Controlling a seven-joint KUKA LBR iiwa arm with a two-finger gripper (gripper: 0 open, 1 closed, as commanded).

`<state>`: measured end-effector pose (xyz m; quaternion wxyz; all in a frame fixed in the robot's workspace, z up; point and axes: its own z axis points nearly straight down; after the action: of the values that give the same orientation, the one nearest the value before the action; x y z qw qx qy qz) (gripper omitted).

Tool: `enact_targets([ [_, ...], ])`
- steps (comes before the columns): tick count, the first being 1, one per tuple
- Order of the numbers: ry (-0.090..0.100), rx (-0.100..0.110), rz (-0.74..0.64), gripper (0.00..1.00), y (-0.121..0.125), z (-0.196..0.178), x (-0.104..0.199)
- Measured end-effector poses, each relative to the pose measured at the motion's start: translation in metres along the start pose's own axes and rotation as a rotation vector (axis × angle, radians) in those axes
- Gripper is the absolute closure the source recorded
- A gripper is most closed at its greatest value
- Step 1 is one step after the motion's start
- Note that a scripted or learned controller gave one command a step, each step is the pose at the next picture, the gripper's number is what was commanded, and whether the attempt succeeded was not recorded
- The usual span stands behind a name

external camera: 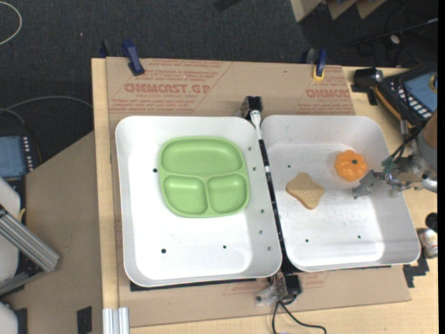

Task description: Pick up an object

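The pincer (pixel 365 185) reaches in from the right, low over the right bin (pixel 334 245), most of the arm cut off by the frame edge. Its fingertips are small and blurred, so whether it is released or clenched cannot be told; nothing shows between them. It sits just beside the orange pumpkin-shaped object (pixel 350 165), at that object's lower right, though contact cannot be made out.

Nearest the camera, the front half of the right bin is bare white floor. Farther in lies a tan biscuit-shaped piece (pixel 305 190), near the bin's left wall and apart from the orange object. The orange object lies toward the bin's back right, with bare floor between it and the back wall.

The left bin (pixel 139 242) holds a green divided tray (pixel 204 176), set toward its back and centre, with white floor along the front and left.

Beyond the bins, the brown board (pixel 111 96) on the bench bears red print reading "CHEMCAST", partly hidden by the bins, with smaller lines illegible. A blue clamp (pixel 132 56) grips its far edge.
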<state>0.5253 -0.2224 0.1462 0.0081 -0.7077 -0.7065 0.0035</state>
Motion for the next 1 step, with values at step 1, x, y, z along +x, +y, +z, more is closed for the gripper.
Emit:
enact_targets([
  [1, -0.005, -0.013, 0.001, 0.00, -0.0490, -0.0357, 0.0048],
])
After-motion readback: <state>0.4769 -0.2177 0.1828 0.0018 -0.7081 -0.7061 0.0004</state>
